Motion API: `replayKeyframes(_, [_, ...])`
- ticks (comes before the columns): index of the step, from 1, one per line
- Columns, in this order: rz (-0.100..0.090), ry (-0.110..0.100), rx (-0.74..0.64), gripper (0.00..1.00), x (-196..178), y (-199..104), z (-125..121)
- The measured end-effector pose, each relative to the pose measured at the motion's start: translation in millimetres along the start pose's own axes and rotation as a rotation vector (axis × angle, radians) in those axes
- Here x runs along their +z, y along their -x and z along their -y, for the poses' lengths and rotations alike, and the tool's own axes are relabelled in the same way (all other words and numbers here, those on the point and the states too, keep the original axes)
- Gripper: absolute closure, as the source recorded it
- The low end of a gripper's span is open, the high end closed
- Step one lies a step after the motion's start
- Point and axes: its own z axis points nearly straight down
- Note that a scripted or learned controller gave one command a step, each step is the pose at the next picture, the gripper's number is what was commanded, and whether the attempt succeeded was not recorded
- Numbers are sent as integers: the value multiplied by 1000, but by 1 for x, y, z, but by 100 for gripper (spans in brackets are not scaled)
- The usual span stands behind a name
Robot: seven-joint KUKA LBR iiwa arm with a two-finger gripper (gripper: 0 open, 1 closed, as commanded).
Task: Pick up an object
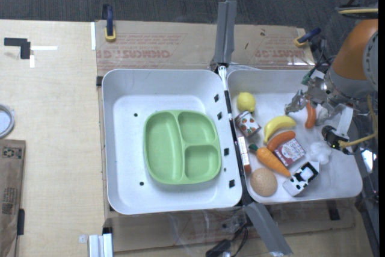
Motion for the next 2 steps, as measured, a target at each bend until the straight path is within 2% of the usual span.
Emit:
replayKeyframes(1, [7,3,-2,100,-10,3,-1])
replayKeyframes(2, [13,9,20,100,-109,-65,-8])
